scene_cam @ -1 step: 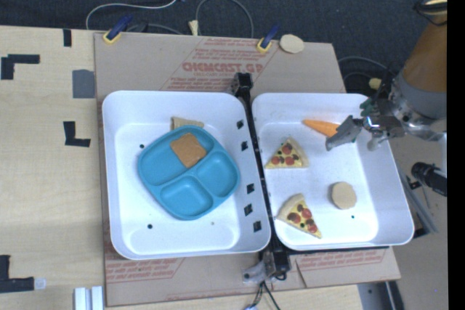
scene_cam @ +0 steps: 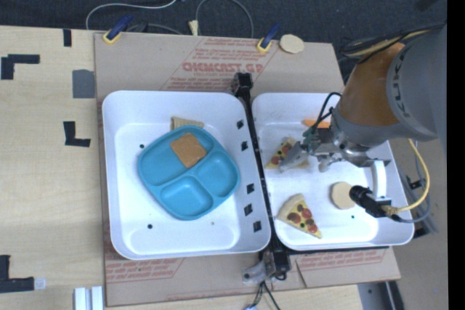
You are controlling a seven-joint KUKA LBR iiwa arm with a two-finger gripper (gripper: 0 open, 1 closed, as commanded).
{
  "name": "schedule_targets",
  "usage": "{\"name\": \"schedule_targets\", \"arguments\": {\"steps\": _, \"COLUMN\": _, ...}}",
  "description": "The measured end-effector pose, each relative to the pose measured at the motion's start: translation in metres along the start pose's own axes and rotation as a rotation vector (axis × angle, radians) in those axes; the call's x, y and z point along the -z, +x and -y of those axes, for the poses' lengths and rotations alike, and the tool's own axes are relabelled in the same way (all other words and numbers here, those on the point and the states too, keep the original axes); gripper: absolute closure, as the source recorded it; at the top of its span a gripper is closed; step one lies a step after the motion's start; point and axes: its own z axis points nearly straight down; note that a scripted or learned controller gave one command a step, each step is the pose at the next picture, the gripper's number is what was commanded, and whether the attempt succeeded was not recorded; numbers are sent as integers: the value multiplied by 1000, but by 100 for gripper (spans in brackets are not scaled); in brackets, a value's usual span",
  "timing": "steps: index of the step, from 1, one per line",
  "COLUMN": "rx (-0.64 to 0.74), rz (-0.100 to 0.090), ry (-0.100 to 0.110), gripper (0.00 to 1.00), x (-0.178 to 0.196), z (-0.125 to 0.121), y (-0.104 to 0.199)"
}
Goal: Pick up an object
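In the right bin [scene_cam: 392, 232] lie a pizza slice [scene_cam: 299, 215], a round cream biscuit [scene_cam: 341, 195], a smaller pizza piece [scene_cam: 280, 153] and an orange bit [scene_cam: 314, 124] that the arm partly hides. My gripper [scene_cam: 304, 155] hangs low over the right bin's left half, right beside the smaller pizza piece and perhaps touching it. The grey arm with its orange band [scene_cam: 370, 94] covers the bin's upper right part.
The left bin [scene_cam: 116, 156] holds a blue divided plate [scene_cam: 190, 181] with a brown toast square [scene_cam: 189, 149] on it, and another bread slice [scene_cam: 183, 123] peeks out behind the plate. A black divider [scene_cam: 251, 156] runs between the bins. A round disc [scene_cam: 292, 44] lies on the cardboard behind them.
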Motion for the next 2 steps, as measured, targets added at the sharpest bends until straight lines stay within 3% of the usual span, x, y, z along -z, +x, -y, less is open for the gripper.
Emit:
{"name": "schedule_targets", "arguments": {"steps": 1, "rx": -2, "rz": 5, "ry": -14, "gripper": 0, "x": -49, "z": -79, "y": -2}}
{"name": "schedule_targets", "arguments": {"steps": 2, "rx": -3, "rz": 6, "ry": -19, "gripper": 0, "x": -44, "z": -57, "y": -6}}
